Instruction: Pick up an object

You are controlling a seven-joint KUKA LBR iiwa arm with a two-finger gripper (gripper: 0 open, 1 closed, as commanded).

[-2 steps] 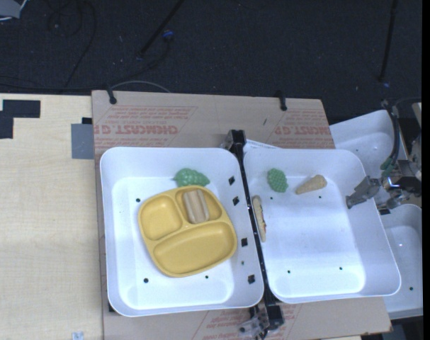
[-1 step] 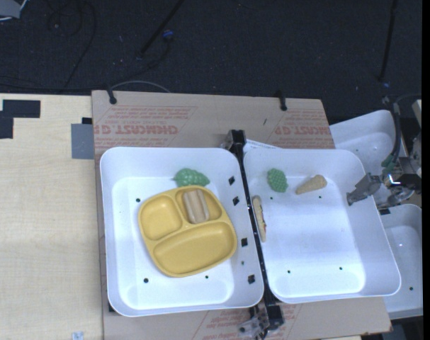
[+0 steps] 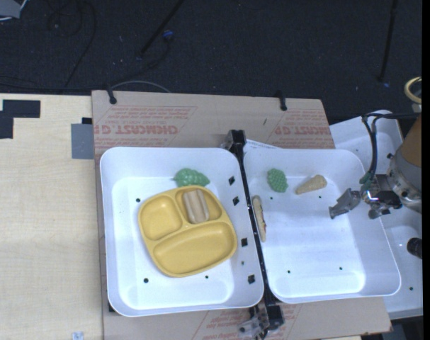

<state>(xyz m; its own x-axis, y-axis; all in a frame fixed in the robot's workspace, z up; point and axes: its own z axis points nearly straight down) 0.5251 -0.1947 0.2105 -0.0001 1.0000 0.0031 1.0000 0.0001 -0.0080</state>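
Observation:
My gripper hangs over the right edge of the right bin, open, with nothing between its fingers. One grey finger points left into the bin. To its left lie a tan wedge and a small green lump, both apart from the gripper. A tan stick rests along this bin's left wall. In the left bin a yellow divided plate holds a tan bread-like piece in its upper right compartment. A green leafy piece lies just behind the plate.
A black divider runs between the two bins. Cardboard lies under them, and a pale wooden bench top extends to the left. The right bin's lower half shows bare white floor.

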